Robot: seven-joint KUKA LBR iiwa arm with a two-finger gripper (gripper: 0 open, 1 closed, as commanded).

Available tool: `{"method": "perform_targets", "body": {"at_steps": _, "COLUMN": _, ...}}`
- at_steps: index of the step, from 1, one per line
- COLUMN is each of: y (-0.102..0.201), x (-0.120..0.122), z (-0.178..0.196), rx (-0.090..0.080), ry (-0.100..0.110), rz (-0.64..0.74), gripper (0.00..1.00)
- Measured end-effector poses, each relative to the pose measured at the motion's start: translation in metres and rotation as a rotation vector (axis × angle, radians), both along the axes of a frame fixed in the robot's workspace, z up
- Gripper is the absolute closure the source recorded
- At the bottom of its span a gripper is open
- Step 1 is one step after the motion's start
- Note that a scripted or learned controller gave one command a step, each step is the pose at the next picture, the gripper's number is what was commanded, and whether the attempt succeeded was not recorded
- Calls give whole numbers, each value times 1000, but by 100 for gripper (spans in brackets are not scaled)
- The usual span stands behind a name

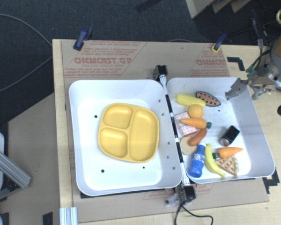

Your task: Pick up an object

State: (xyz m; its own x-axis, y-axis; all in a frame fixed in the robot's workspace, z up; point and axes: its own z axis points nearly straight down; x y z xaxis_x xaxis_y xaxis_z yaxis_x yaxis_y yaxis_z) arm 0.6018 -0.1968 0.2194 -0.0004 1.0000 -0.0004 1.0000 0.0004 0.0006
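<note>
Camera view, catalogued from left to right: two white bins are being shown side by side on a bench (131, 55) faced with printed cardboard. The left bin (84, 172) is being occupied by a yellow divided plate (129, 132), which is lying flat near its middle. The right bin (257, 139) is being filled along its left half with toy food. Listed from the far end: a corn cob (190, 100), lying just beside a dark seeded slice (208, 98); an orange ball (195, 111), touching the cob; a carrot (193, 123), lying across a pink packet (182, 122); a sausage (197, 136), lying tilted below the carrot; a pale disc (188, 146), partly covered by the sausage. Nearer the front: a blue bottle (196, 161), a banana (212, 162) just beside it, a pizza slice (229, 165), and a second carrot (229, 151) lying above the pizza. A black can (229, 135) is lying apart, toward the bin's middle. The gripper (247, 89) is being held over the bin's far right corner, well apart from all the items; its fingers are being kept spread, with nothing between them. Blue clamps (81, 38) are gripping the bench's far edge.
</note>
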Motion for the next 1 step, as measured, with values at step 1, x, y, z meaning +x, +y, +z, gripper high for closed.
{"method": "perform_targets", "body": {"at_steps": 1, "y": 86, "x": 54, "z": -109, "rx": 1, "ry": -3, "rz": 2, "gripper": 0}}
